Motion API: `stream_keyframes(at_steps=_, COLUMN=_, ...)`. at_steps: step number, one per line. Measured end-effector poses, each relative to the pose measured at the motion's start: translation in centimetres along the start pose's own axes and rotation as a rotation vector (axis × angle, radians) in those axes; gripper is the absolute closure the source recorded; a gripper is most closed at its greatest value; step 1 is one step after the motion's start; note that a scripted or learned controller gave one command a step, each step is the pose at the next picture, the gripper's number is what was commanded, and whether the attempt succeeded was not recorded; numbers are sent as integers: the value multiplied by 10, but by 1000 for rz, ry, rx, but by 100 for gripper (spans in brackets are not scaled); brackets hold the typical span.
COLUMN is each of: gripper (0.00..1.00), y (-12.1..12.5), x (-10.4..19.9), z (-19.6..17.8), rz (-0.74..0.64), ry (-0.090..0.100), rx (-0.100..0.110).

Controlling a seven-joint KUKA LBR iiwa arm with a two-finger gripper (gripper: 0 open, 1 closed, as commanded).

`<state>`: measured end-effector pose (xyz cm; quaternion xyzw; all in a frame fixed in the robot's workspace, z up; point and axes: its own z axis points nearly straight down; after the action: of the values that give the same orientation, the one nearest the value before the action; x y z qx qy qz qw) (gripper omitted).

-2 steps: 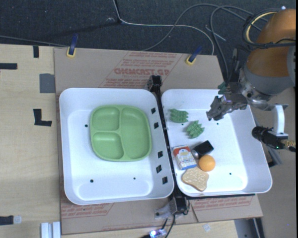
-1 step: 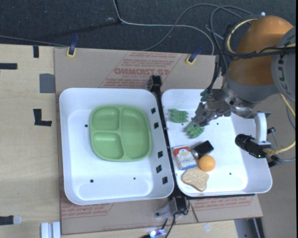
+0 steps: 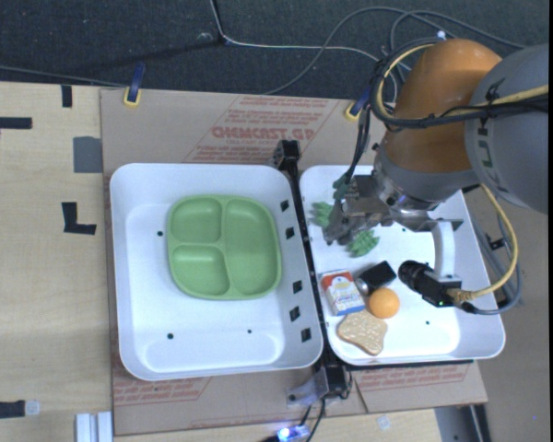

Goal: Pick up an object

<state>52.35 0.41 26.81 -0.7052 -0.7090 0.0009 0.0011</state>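
Bins are seen side by side from the camera above the bench, both shallow and white, set on a sheet of printed cardboard. The left bin is occupied by a green divided plate, laid flat near its middle. The right bin is reached into by the grey arm, whose orange section is seen over the bin's far edge.

The tool is placed low over the far left part of the right bin, close to the wall shared with the left bin. A green leafy toy is found directly beneath and around it. Green sprigs are seen poking out on the tool's left side, toward the dividing wall, and on its near right side. The middle of the toy is hidden by the tool, so it cannot be told whether the toy is gripped or merely covered. How far the tool is opened cannot be told either.

Toward the near edge of the same bin, four more things are grouped, apart from the tool. A small red, white and blue carton is set by the left wall. A small black block is laid just to its right, tilted. An orange ball is placed just below the block, touching or almost touching the carton. A tan slice of toy bread is laid nearest the front wall, just beneath the ball.
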Motion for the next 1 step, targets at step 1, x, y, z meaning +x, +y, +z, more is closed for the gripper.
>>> stream_keyframes(at_steps=1, gripper=100, y=-1, x=42, z=13, rz=2, ry=-1, rx=0)
